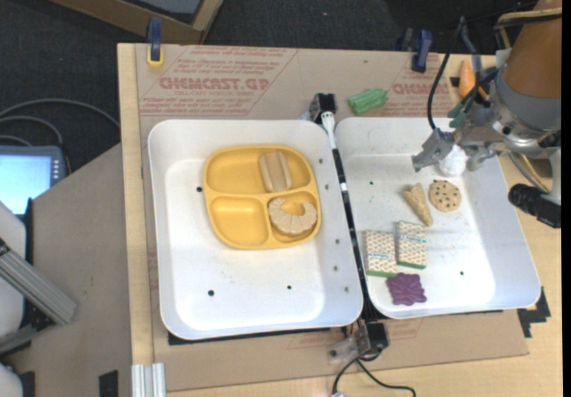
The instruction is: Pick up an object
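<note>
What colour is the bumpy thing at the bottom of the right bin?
Purple, seen in the camera view.

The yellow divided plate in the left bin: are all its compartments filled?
No. The yellow divided plate holds a hot dog bun in one compartment and a round pastry in another; the other compartments are bare.

The arm (535,56) is cut off at the right edge.

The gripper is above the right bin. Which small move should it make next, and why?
Probably lower a little onto the cookie. The gripper hangs just above it in the right bin, and nothing shows between its fingers.
</note>
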Tool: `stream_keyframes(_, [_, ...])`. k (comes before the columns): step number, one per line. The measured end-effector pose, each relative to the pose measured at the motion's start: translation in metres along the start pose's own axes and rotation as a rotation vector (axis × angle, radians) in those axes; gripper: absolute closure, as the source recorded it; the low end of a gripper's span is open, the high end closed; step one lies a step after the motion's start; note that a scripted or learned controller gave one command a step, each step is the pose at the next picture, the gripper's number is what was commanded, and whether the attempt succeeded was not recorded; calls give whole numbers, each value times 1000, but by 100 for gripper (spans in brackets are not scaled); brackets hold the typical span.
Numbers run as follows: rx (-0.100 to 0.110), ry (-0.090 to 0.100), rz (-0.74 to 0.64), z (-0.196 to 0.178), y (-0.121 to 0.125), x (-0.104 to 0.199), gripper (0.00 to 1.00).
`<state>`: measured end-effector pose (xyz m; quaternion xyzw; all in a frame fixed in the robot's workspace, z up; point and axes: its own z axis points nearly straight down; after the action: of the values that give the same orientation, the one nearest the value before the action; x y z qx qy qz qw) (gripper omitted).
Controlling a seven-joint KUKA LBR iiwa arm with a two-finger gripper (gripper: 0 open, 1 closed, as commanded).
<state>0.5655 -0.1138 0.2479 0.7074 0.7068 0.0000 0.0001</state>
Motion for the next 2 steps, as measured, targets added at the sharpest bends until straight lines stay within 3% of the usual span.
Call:
stream_keyframes(1, [5,-1,3,169,3,-41,0])
stream_keyframes(2, [-4,-1,1,153,5,-39,100])
